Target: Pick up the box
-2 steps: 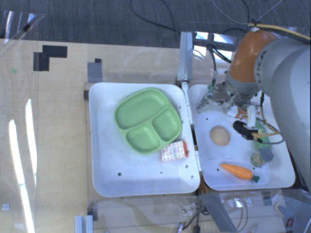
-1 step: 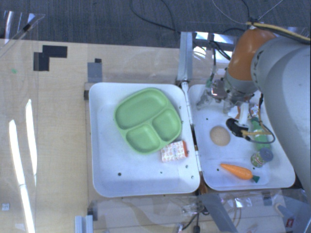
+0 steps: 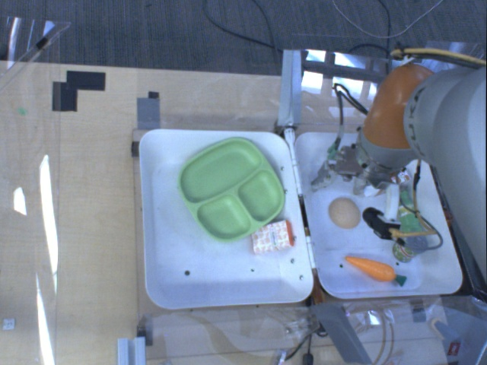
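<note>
Pale wooden counter (image 3: 84, 226), two white bins. The small red-and-white printed box (image 3: 272, 238) lies at five o'clock in the left bin (image 3: 163, 276), untouched. The claw (image 3: 346, 166) hangs over the right bin (image 3: 441, 280), its opening indiscernible; approach not yet begun, so it must travel toward nine o'clock.

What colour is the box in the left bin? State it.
The box is white with red-orange print, seen in the camera view.

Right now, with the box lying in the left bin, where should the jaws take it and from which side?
Come straight down on the box. It lies flat by the green divided plate, turned slightly askew, so rotate to match and close across its narrower sides, which look open. Its upper-left edge looks tight against the plate rim, and the bin wall is close on the right.
</note>
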### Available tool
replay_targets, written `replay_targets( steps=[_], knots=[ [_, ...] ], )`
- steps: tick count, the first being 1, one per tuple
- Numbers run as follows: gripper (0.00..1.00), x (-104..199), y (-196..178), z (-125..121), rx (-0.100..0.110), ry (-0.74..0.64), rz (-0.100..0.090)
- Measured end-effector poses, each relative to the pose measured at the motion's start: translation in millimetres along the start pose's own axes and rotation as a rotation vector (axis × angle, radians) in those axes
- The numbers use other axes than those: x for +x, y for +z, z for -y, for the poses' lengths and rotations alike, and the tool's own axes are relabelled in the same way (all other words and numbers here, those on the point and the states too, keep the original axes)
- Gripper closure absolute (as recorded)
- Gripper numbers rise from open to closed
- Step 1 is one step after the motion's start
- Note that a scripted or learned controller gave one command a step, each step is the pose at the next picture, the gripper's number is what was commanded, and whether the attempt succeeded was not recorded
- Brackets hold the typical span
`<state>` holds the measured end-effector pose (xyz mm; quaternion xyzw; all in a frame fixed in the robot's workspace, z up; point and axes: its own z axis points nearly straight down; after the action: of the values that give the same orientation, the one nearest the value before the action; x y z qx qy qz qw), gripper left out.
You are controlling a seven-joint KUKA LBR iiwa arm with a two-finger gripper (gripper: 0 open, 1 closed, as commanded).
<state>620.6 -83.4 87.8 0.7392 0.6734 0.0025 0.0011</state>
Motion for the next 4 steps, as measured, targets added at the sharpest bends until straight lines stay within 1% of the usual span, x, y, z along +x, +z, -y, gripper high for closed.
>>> replay_targets(
  steps=[1,2,3,4],
  knots=[
    [0.00,-4.4,2.0,-47.0,0.000,0.105,0.002],
    [0.00,6.2,1.9,-26.4,0.001,0.563,0.001],
    [1.00,8.0,-10.4,-28.7,-0.005,0.553,0.000],
    [1.00,34.0,-147.5,-16.3,0.000,0.897,0.003]
  ],
)
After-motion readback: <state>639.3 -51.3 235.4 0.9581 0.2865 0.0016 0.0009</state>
